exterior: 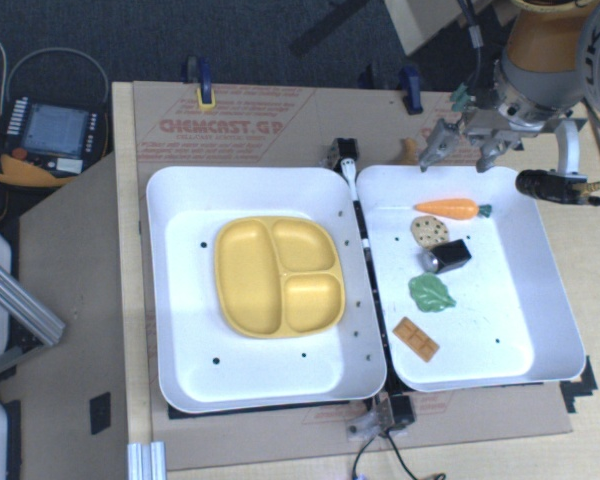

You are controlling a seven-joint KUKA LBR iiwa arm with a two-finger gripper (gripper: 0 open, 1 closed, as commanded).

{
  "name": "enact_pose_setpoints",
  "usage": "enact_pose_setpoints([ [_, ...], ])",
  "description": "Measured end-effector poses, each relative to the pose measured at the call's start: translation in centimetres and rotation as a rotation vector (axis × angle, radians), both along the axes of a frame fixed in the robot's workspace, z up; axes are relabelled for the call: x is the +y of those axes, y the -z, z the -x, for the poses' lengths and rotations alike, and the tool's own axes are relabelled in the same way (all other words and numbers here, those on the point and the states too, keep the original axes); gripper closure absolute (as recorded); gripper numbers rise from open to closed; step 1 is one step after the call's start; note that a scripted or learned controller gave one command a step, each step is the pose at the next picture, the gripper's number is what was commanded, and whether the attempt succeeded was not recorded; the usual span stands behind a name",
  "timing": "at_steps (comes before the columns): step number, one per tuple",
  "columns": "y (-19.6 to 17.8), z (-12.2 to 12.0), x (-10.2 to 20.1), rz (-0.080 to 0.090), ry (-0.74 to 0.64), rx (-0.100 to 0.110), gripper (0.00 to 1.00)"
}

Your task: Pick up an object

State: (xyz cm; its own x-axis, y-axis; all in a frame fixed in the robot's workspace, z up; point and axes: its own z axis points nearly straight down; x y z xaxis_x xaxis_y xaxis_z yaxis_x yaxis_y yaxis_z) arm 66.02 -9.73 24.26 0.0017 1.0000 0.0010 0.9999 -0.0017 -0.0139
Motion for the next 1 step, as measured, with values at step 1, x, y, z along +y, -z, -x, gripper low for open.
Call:
enact_pose_setpoints([
  [1,-0.94,-0.21,0.03,0.001,-0.002,-0.015,0.0],
])
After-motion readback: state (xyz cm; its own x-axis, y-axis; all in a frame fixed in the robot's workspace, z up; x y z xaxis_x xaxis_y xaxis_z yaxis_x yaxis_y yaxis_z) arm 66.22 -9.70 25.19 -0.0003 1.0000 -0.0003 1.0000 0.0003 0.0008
